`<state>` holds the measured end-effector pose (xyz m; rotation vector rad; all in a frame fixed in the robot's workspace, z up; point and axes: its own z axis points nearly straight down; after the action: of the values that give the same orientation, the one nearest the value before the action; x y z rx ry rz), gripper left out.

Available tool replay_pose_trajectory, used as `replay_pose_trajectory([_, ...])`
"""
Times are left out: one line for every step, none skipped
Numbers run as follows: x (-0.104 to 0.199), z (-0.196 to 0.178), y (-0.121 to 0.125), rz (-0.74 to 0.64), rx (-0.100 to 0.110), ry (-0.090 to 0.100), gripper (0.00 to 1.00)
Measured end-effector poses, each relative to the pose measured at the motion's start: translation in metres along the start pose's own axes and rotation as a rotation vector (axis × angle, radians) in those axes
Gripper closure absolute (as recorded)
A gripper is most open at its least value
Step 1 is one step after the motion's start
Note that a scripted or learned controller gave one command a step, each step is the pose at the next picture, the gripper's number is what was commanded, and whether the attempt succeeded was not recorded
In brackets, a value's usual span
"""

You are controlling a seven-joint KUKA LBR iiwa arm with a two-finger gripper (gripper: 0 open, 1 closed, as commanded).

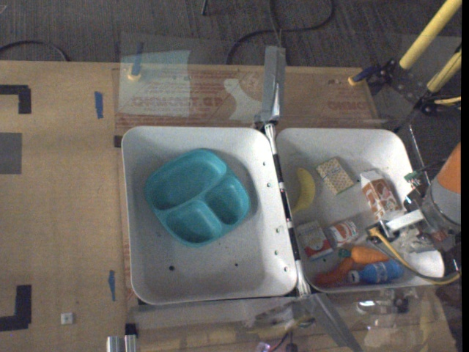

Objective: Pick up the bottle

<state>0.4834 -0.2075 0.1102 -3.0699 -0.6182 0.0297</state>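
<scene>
The bottle point(378, 272) is blue with a pale cap and lies on its side near the front edge of the right bin point(344, 141). An orange carrot-shaped toy point(364, 255) lies against its far side. My gripper point(398, 228) hangs low over the right part of this bin, just above and right of the carrot and a short way behind the bottle. The grey arm with its orange band point(448, 178) comes in from the right edge. Nothing can be seen held in the gripper.
The right bin also holds a yellow banana point(305, 188), a cracker box point(336, 174), a small carton point(379, 195), a can point(341, 232) and a red-and-white packet point(314, 240). A yellow-black cable point(410, 264) loops over the bottle's right end. A teal divided plate point(196, 195) lies in the left bin point(146, 152).
</scene>
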Motion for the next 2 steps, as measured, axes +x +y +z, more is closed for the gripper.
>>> replay_pose_trajectory([-0.001, -0.006, 0.001, -0.001, 0.004, -0.005, 1.0])
replay_pose_trajectory([-0.005, -0.077, 0.007, 0.029, -0.01, 0.012, 1.0])
